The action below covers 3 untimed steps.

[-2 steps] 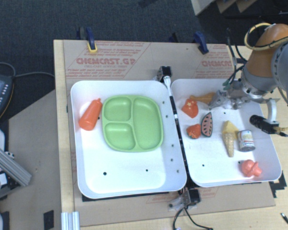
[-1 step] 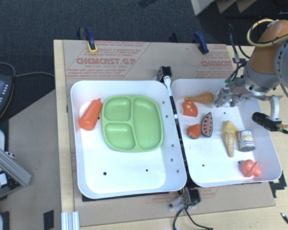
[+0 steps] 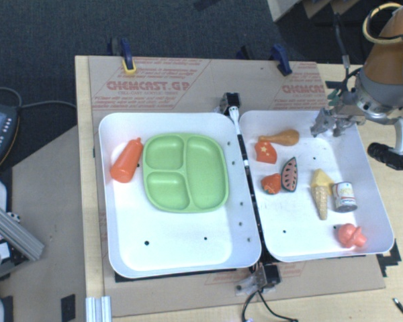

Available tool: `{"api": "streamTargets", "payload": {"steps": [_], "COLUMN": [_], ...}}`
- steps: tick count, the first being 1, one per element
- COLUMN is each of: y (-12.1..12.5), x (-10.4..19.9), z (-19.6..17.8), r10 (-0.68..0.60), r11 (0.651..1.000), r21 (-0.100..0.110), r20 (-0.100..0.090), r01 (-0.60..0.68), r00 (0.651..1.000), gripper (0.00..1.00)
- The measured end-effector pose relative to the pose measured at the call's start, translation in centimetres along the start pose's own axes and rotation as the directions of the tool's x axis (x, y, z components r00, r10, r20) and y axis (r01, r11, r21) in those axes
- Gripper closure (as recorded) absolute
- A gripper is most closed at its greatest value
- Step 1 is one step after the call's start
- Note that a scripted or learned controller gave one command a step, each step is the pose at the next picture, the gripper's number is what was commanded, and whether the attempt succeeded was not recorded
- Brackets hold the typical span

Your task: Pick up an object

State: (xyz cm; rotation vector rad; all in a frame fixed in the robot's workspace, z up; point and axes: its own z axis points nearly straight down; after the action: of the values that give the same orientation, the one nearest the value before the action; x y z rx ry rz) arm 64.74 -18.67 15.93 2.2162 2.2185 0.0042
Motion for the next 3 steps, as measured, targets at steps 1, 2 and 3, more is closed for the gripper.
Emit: {"api": "streamTargets", "payload": {"steps": [1, 2, 3], "y": [0.1, 0.2, -2.7], "x": [0.9, 0.9, 5.5], "z": [-5.0, -6.7, -7.1], "r10": [-0.001, 0.000, -0.002], "r11": [1.000, 1.000, 1.000], "r21": [-0.002, 0.001, 0.009], "r20": [0.000, -0.001, -0.004], "r01": [0.001, 0.000, 0.002], "r00": [1.000, 1.000, 1.000], "gripper": [1.00, 1.00, 1.00]}}
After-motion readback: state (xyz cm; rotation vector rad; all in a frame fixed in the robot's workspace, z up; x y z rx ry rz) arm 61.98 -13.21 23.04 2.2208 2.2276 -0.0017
